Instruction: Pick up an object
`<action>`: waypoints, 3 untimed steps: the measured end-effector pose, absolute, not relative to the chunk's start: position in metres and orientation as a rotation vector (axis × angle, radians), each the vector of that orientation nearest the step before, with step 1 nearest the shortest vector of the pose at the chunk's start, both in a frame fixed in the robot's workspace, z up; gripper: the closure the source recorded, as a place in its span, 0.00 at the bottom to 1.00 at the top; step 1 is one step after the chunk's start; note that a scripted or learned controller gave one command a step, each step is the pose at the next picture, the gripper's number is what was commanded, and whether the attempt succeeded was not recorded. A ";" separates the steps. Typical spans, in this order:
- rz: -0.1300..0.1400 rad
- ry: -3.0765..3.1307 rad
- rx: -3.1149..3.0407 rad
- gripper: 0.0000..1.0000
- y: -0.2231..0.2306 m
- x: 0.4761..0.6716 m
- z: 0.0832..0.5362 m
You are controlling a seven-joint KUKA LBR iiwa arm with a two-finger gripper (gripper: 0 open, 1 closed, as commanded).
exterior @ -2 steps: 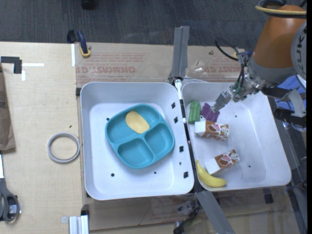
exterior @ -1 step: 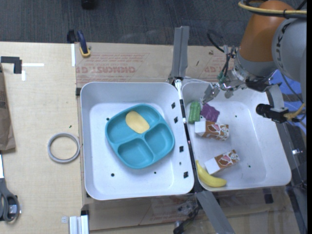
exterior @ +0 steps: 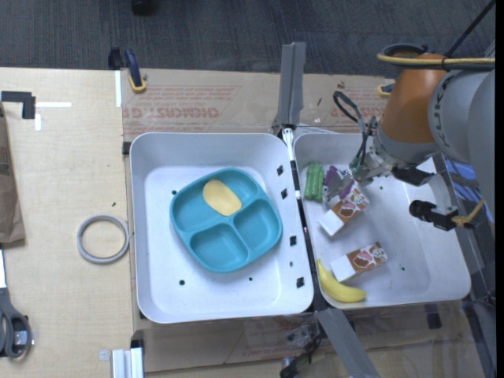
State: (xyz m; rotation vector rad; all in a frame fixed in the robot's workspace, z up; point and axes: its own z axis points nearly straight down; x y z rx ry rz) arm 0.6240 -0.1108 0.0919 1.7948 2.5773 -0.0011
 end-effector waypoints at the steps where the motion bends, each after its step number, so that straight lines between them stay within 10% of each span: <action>1: -0.001 2.573 1.798 1.00 -0.112 0.624 0.102; 2: -0.001 2.572 1.798 0.00 -0.112 0.624 0.102; 3: 0.000 2.688 1.624 0.00 -0.104 0.580 0.092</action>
